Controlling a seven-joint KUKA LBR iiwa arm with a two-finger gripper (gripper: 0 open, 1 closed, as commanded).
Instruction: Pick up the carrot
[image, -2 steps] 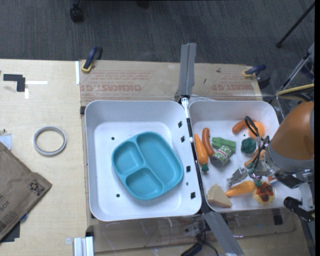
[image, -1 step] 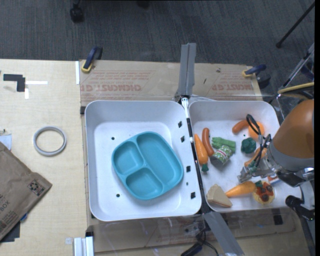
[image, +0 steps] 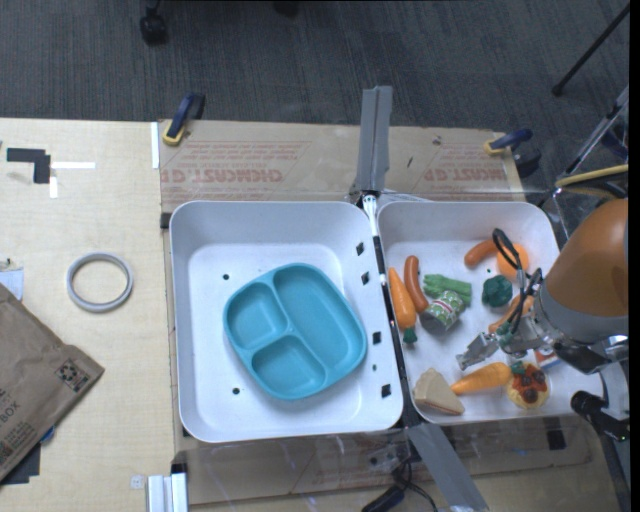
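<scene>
Two carrot-like pieces lie in the right bin (image: 545, 225). A long orange carrot (image: 400, 300) with a green stub at its near end rests by the bin's left wall. A shorter tapered orange carrot (image: 483, 378) lies near the front, between a cheese wedge (image: 437, 392) and a small round tart (image: 527, 387). My gripper (image: 479, 351) reaches in from the right and sits low, just above and behind the shorter carrot. Nothing shows in its grasp. The arm's orange band (image: 600, 270) covers the bin's right side.
Around the gripper lie a red sausage (image: 412, 272), a green leafy piece (image: 447, 290), a dark green lump (image: 497, 291) and an orange piece (image: 480, 252) at the back. The left bin (image: 200, 330) holds a blue divided plate (image: 295, 330). A tape ring (image: 99, 281) lies on the bench.
</scene>
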